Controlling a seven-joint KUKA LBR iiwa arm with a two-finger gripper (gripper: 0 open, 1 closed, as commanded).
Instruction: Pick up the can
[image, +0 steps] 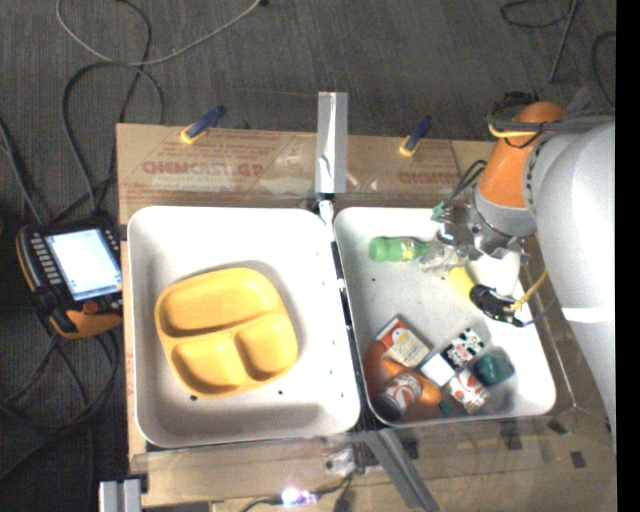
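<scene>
The can (401, 392), orange and white with a silvery end, lies on its side at the front of the right bin (440, 300). It rests against an orange item (376, 360). My gripper (443, 250) hangs over the back of the same bin, well behind the can. It sits just right of a green bottle (394, 248) that lies on its side. The grey arm with its orange band (508, 168) comes in from the right.
Around the can lie a small carton (406, 344), a black-and-white patterned box (463, 351), a dark green piece (495, 369) and a red-and-white container (467, 391). The left bin (150, 240) holds a yellow divided tray (228, 327). A black cable (497, 303) loops under the wrist.
</scene>
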